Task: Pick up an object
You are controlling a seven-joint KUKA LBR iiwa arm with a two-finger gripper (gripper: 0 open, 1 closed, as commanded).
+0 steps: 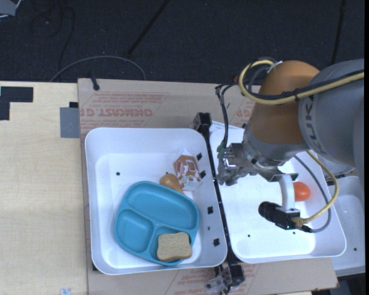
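Orange ball [302,191] lies in the right bin [261,246], toward its right side, partly hidden behind the robot's own hardware. Being round, it shows no long axis or heading. The gripper [227,169] hangs over the same bin's left edge, just beside the divider between the two bins, so the ball sits to its right, apart from it. Whether the gripper is apart or together cannot be told. The arm [335,121] reaches in from the right, its orange band [283,103] above the wrist, angled down toward the bench. In the left bin [101,226] a blue divided plate [135,226] carries a bread slice [174,246]. A small brown lump [170,181] and a crinkled packet [187,168] lie just beyond the plate, near the divider.
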